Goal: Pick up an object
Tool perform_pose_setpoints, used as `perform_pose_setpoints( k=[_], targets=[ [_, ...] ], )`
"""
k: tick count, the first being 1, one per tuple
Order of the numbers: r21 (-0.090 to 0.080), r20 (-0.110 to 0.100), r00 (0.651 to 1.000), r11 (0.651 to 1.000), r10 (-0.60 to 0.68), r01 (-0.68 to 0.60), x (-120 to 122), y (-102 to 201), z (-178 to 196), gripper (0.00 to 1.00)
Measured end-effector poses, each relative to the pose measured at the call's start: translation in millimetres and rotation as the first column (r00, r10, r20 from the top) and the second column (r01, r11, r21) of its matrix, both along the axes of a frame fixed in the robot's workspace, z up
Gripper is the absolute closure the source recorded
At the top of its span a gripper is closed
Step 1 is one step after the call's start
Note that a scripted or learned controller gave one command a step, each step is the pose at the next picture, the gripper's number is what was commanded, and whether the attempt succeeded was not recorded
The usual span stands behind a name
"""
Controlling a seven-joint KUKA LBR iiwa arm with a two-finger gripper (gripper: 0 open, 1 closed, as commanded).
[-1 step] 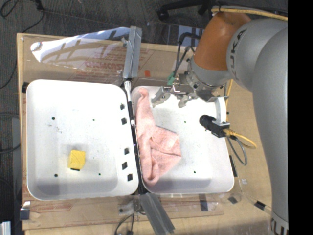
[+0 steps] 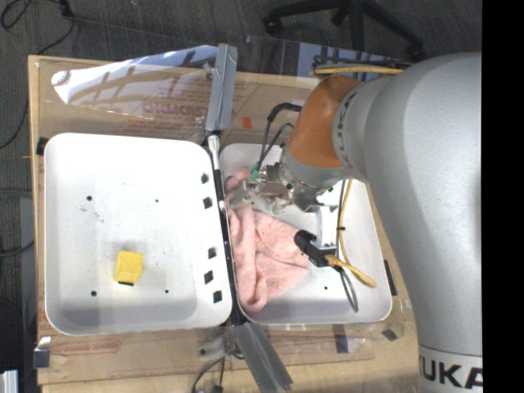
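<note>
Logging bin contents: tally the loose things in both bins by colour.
Yellow: 1, the yellow block in the left bin.
Pink: 1, the pink cloth in the right bin.
Total: 2.

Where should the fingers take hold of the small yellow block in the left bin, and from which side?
Grip the yellow block across its two opposite flat sides, coming straight down from above. It lies flat on the left bin floor with open space around it, away from the walls.

One fixed camera looks down at a slant from above the desk [image 2: 49,80], near enough that both white bins [image 2: 65,301] fill most of the frame. The arm [image 2: 426,178] enters from the right, looming large.
</note>
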State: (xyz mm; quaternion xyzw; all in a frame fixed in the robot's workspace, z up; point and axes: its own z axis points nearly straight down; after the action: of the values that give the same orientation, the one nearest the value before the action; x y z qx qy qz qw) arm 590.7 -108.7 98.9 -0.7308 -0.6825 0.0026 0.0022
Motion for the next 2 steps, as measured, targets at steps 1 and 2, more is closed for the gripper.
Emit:
perform_pose_setpoints(
  k=[1, 2],
  targets=[
    [0.0, -0.007, 1.0, 1.0, 0.006, -0.006, 0, 1, 6, 1.0],
    [-0.001, -0.002, 0.96, 0.96, -0.28, 0.28, 50, 26, 89, 1.0]
  ],
)
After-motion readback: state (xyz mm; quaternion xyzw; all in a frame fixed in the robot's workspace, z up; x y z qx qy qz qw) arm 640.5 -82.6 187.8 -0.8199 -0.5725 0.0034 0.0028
